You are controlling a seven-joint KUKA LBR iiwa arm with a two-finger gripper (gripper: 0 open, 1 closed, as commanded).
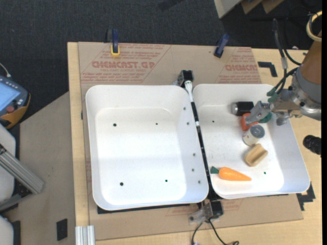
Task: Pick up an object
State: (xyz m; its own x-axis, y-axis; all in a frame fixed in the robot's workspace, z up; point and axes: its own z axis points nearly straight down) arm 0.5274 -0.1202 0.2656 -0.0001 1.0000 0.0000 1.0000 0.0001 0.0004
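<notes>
- Camera view: the gripper (254, 117) reaches in from the right over the right bin (291, 152), its tip low in the bin's upper half.
- Whether it is spread or pressed together cannot be told; nothing can be seen pinched in it.
- A black cylinder (242, 107) lies just left of and above the tip, very near it.
- A red-orange piece (247, 120) sits right at the tip, partly hidden by it; contact cannot be judged.
- A small grey round object (254, 133) lies just below the tip, close by.
- A tan block (255, 154) lies further down, apart from the gripper.
- A toy carrot (232, 174) with a green top lies near the bin's lower edge, well apart from the gripper.
- The left bin (102, 137) sits alongside, touching the right one at the middle seam.
- Both bins rest on a cardboard sheet (153, 60) clamped at its far edge.
</notes>
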